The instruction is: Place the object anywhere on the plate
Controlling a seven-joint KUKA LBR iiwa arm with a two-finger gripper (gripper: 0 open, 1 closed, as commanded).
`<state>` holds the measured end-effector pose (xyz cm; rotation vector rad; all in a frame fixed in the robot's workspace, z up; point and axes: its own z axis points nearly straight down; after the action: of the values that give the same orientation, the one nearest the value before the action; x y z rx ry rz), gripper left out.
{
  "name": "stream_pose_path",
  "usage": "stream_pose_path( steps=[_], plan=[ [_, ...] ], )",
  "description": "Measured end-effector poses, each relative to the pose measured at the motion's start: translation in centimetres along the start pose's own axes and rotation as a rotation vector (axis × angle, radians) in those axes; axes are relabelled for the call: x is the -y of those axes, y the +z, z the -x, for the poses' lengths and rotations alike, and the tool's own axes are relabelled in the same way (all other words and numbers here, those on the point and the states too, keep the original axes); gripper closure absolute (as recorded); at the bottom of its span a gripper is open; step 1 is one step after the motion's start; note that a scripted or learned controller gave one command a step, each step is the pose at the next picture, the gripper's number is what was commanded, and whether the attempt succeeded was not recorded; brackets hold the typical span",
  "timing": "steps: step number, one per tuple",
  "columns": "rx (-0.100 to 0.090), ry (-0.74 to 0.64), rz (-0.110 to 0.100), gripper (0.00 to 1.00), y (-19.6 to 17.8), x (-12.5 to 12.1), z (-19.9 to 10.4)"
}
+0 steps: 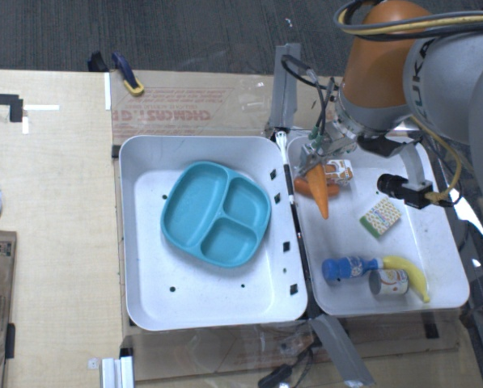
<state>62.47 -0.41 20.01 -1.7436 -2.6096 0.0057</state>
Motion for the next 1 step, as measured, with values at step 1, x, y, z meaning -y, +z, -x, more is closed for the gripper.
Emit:
stream_pose_path(
  steps=[1],
  plan=[
    [0.0, -0.173, -0.002, 1.0, 1.31, -0.17, -5.01]
  ],
)
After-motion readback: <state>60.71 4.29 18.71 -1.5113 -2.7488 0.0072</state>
